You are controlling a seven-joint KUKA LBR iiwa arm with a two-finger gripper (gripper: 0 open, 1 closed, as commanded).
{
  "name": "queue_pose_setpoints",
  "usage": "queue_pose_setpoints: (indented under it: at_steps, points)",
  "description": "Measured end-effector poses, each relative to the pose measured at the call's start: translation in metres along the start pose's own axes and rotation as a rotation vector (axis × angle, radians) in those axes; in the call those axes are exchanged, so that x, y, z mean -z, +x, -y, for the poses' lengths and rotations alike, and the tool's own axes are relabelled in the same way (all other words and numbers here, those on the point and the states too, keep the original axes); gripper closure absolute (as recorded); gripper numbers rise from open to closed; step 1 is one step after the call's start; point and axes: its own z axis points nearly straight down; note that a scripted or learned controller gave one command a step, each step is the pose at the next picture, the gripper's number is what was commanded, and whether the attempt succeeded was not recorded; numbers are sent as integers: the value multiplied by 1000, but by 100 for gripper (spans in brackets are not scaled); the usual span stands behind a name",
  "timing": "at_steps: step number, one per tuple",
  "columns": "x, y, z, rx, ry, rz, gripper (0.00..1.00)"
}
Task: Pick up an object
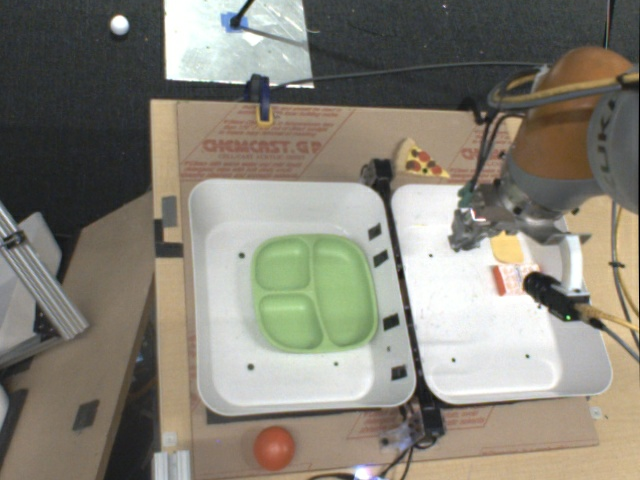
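Brown tabletop (pixel 120 298) carries two white bins side by side. Nearest, one red ball (pixel 273 447) lies outside them. Left bin (pixel 215 368) holds one green divided plate (pixel 313 291). Right bin (pixel 500 368) holds one orange block (pixel 508 249) and one red piece (pixel 503 281), near its far right edge, gripper (pixel 466 230) just beside them. One pizza-slice toy (pixel 421 159) lies beyond.

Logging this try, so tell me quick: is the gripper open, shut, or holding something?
Gripper: cannot be told from this view. It hangs over the right bin, near a yellow piece and a red piece.
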Motion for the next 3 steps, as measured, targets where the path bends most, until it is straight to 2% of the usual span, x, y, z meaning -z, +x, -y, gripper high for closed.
queue_pose_setpoints:
  at_steps: [1, 3]
  points:
    - [0, 47, 12, -1, 2, 1, 100]
    - [2, 164, 9, 0, 0, 0, 100]
